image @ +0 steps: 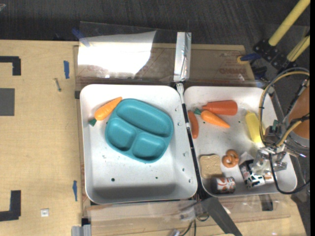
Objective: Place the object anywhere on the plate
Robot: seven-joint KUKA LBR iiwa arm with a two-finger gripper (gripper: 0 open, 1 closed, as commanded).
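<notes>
The bench [34,132] is pale wood-toned board at far left, carrying black tape marks [12,65] and short blue tape strips [66,69]. Dark carpet [147,4] runs along the top of the view.

The left bin [98,176] sits on the bench. A teal divided plate [139,129] lies tilted in its middle, three compartments facing up. An orange carrot [107,108] lies at the plate's upper-left edge, touching or just beside it; it is not in any compartment. A clear sheet [115,53] and a silver strip [182,55] stand behind the bins.

The right bin [211,141] adjoins the left one. It holds a reddish piece [194,125] against its left wall, a second carrot [213,118], a red-orange sausage shape [220,106], a yellow corn cob [253,127], a bread slice [210,165], a small can [225,184] and a brown doughnut-like item [230,158].

The gripper [260,170] is low in the right bin's lower-right corner among small cluttered items. Whether its fingers are apart or closed, and whether they grip anything, cannot be told. Cables [275,102] loop above it. Yellow bars [294,14] cross the upper-right corner.
</notes>
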